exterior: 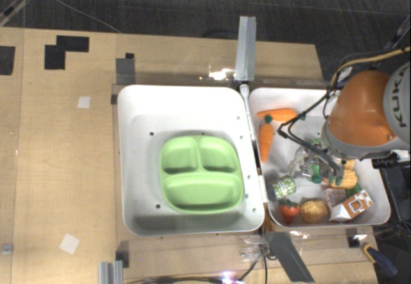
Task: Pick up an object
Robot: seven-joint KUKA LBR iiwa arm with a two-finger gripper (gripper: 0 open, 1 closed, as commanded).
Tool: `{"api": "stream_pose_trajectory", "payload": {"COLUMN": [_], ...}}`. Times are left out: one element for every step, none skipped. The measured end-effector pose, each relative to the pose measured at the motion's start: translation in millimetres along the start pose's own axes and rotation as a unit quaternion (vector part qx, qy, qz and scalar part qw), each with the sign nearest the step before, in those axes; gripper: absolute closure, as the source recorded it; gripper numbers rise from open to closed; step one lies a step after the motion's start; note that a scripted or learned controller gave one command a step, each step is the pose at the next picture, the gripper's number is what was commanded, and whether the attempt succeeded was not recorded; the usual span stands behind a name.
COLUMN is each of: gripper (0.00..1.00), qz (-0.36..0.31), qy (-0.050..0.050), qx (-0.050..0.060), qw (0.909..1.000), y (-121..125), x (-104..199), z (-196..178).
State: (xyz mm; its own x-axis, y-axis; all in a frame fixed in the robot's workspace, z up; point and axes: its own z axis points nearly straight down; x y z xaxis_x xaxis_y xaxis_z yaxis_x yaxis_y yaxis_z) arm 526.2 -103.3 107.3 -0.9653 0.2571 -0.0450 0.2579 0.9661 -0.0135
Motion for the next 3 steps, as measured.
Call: {"api": "stream_pose_trajectory", "payload": {"gripper": [1.00, 1.00, 1.00], "qz": [0.053, 0.029, -0.113], "qy": [0.016, 0.017, 0.015], "qx": [-0.007, -0.007, -0.009], "qw": [0.9985, 0.9994, 0.9934], "y": [-4.7, -12.9, -20.8], "x": [-57.9, 3.6, -25.2], "z": [-68.0, 10.5, -69.3]}}
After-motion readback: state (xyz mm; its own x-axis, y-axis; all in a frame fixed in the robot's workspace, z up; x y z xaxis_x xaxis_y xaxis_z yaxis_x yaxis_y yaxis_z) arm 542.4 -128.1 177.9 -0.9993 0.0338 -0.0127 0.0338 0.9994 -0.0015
